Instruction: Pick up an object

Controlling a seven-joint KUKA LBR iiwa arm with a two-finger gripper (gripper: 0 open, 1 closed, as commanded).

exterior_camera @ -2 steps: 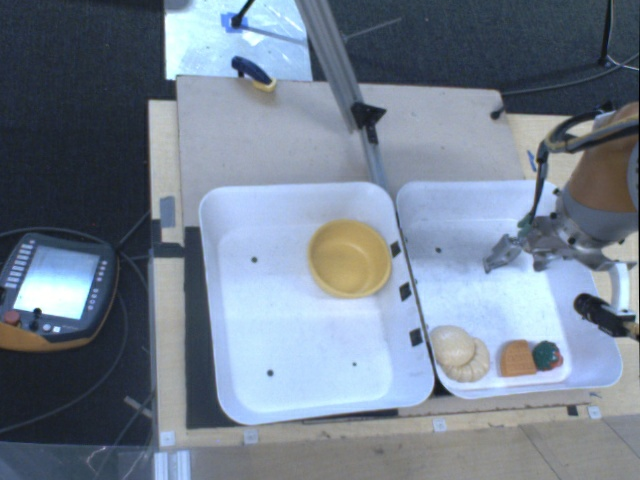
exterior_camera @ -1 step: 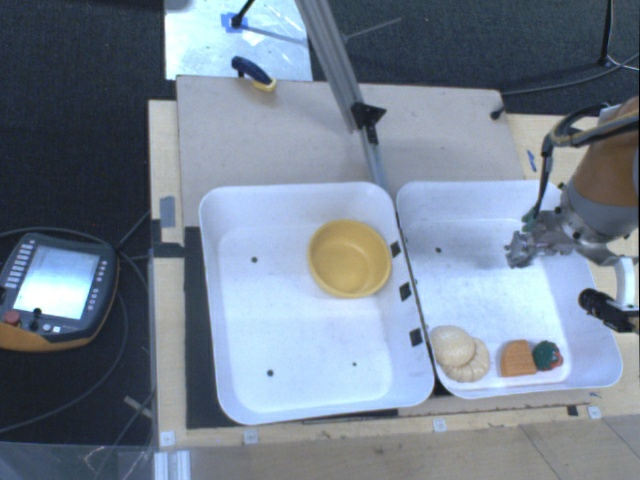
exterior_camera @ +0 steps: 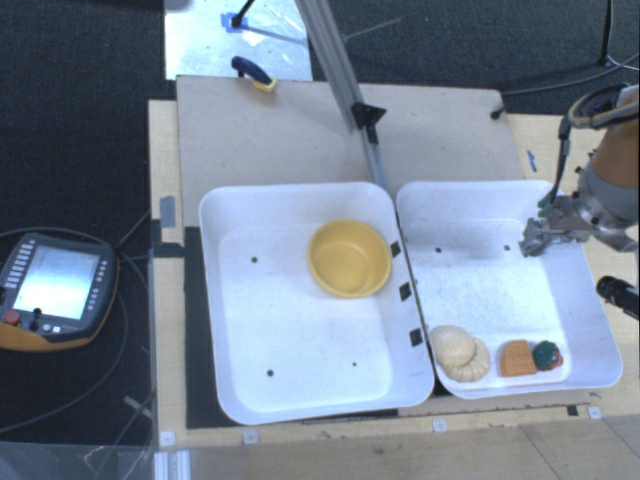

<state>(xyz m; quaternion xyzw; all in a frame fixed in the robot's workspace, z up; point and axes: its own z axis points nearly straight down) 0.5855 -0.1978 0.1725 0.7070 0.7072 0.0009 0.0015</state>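
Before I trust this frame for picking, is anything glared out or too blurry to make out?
Camera view: glare washes out the floor patch at top left; both white bins are bright but readable; the gripper is soft and small, its state unclear; the yellow bowl shows clearly.

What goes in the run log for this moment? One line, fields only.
gripper: over right bin, far right | yellow bowl: left bin | cream shell-shaped toy, orange block, green piece: right bin near edge

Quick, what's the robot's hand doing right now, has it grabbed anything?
Hand: over the far right part of the right bin, nothing visible in it; open or closed cannot be told from this view.
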